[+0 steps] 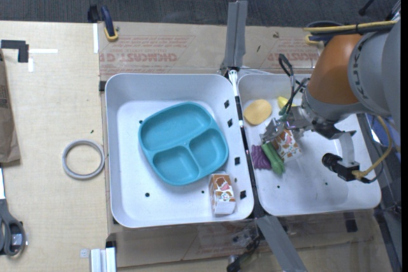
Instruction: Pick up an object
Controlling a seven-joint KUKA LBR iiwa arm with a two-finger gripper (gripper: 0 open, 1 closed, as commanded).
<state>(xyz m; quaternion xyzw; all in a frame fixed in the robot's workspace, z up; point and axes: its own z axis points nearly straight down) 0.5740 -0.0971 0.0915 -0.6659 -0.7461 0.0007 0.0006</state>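
My gripper (279, 130) is low over the left part of the right bin (319, 191), at the end of the grey arm with the orange band (335, 70). Right beneath and beside it lies a small white and orange carton (289, 144). A green object (274, 159) and a purple one (258, 156) lie just left of the carton. A yellow round object (257, 112) rests farther back, and a small bright yellow piece (282, 102) sits next to it.
The left bin (121, 156) holds a blue divided plate (183, 143) and a small printed carton (222, 193) near its front right corner. The wall between the bins (241, 137) runs close to the gripper. A tape ring (83, 158) lies on the bench at left.
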